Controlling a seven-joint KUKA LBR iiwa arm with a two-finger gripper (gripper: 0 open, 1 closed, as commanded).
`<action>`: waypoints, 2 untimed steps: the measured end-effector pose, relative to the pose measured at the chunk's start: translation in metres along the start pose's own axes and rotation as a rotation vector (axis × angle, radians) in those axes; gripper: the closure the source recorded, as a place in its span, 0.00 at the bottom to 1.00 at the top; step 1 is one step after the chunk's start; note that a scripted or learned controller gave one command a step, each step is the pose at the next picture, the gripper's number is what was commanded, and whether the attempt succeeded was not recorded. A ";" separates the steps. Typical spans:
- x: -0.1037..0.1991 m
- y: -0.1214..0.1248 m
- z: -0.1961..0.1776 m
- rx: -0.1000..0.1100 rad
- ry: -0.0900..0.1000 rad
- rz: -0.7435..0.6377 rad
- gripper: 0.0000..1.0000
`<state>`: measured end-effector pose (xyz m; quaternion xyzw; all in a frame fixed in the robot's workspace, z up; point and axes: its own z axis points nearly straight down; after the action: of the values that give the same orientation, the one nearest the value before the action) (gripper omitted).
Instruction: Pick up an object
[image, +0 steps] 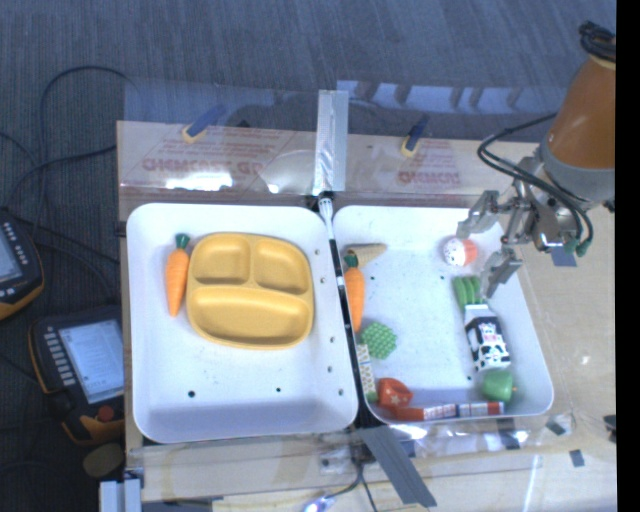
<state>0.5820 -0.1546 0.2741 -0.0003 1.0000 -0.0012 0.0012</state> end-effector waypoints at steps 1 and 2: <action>-0.002 -0.025 0.107 -0.002 0.002 0.091 0.00; 0.014 -0.066 0.184 0.001 -0.010 0.075 0.00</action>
<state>0.5682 -0.2209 0.0898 0.0373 0.9993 -0.0017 0.0061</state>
